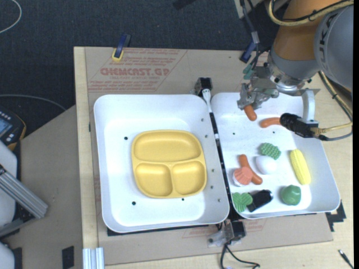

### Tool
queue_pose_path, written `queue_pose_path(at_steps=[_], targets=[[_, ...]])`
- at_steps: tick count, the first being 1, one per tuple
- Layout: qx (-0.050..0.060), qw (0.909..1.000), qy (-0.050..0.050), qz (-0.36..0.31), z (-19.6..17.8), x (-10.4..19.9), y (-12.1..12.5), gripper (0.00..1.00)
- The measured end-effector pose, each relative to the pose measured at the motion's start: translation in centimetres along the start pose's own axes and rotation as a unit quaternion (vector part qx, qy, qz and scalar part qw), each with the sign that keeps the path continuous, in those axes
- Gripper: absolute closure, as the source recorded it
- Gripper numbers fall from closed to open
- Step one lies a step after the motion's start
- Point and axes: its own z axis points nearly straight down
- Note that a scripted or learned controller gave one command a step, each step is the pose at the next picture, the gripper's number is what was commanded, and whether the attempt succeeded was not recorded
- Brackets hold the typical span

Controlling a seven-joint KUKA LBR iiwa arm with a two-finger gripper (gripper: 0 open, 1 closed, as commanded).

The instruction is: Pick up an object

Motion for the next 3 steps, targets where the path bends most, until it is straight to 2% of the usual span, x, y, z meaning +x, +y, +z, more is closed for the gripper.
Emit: queue_pose_path(at_steps=[1,2,3], targets=[[0.0,1.0,0.0,0.0,-0.7,6.1,-0.4,1.0],[0.001,1.0,0.0,0.0,0.0,10.3,-1.8,1.0],[0.001,1.0,0.0,0.001,0.2,12.9,-2.6,1.0]])
